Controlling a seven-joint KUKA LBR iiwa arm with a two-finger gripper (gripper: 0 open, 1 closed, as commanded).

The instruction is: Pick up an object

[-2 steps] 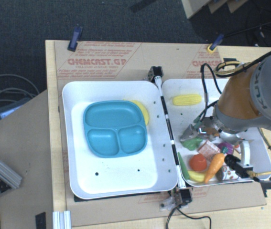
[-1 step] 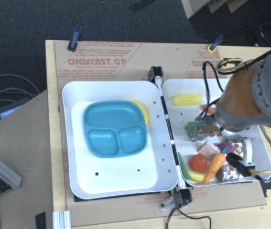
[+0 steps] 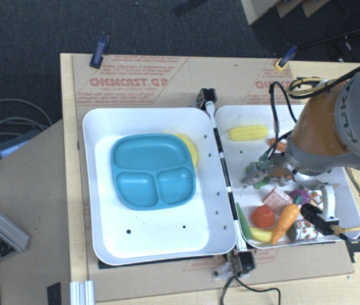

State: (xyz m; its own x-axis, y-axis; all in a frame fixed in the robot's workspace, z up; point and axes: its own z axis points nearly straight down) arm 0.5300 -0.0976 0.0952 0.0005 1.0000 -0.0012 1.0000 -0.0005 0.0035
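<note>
The right bin (image 3: pixel 243 114) holds several toy foods: a yellow corn cob (image 3: pixel 248 133) at the back, a red tomato (image 3: pixel 263 216), an orange carrot (image 3: pixel 286 222) and a yellow banana (image 3: pixel 260 234) at the front. A pink-red block (image 3: pixel 276 198) lies just behind the tomato. My gripper (image 3: pixel 263 173) is low in the middle of this bin, left of the arm's orange band (image 3: pixel 316 129), between the corn and the pink-red block. It is dark and blurred against the clutter beneath it, so I cannot make out anything held in it.
The left bin (image 3: pixel 97 189) holds a blue divided plate (image 3: pixel 153 170) with a yellow item (image 3: pixel 190 147) poking out behind it. A small printed can (image 3: pixel 306 231) and a purple piece (image 3: pixel 304 196) lie at the right bin's front right. Cables run over the arm.
</note>
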